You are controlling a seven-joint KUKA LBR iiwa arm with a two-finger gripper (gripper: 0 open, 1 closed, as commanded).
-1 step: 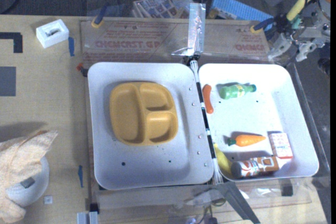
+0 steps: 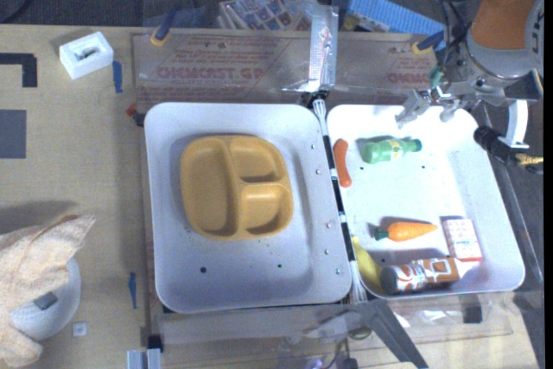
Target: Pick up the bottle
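My arm (image 2: 510, 4) runs off the frame at about two o'clock, so I see just the orange band and some grey casing. My gripper (image 2: 429, 104) is small and blurred near the right bin's (image 2: 501, 212) far rim; its state is beyond telling. At five o'clock in that bin, a yellow thing (image 2: 366, 265) lies partly tucked under an orange-labelled container (image 2: 423, 274), whose print is too fine to read. The small carton (image 2: 462, 239) beside it is equally unreadable. At eight o'clock, a tan cloth (image 2: 34, 259) and a grey bowl (image 2: 47, 307) are cut by the left edge of the tabletop (image 2: 78, 160) view. The clutter at twelve o'clock is too jumbled to name.
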